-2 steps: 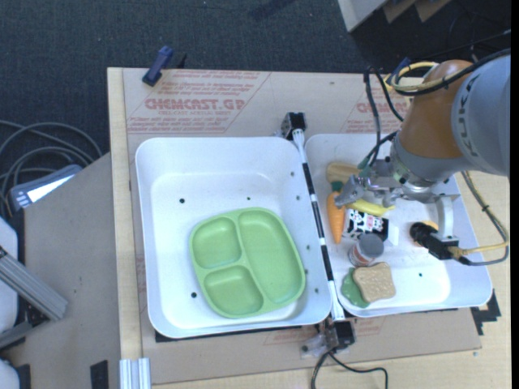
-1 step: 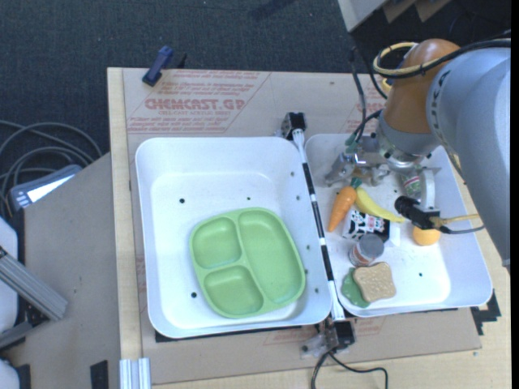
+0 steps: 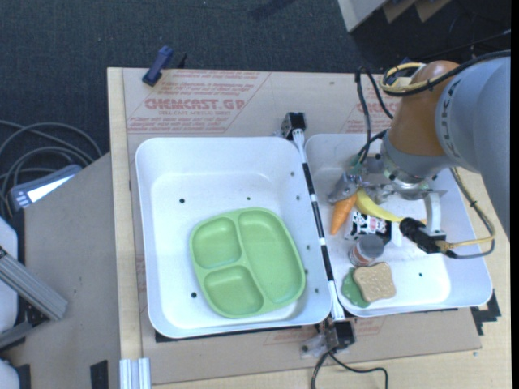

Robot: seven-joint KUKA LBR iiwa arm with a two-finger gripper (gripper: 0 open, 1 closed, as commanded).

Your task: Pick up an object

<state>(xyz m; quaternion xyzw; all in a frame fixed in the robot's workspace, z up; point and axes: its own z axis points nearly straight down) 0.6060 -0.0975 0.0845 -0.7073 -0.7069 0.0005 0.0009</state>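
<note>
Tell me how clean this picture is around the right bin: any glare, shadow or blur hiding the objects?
Camera view: the light is even, with soft glare on the white walls of the right bin; the arm casts shade over the gripper area, where small items blur together; the carrot, banana and bread slice read clearly; the green tray is sharp.
</note>
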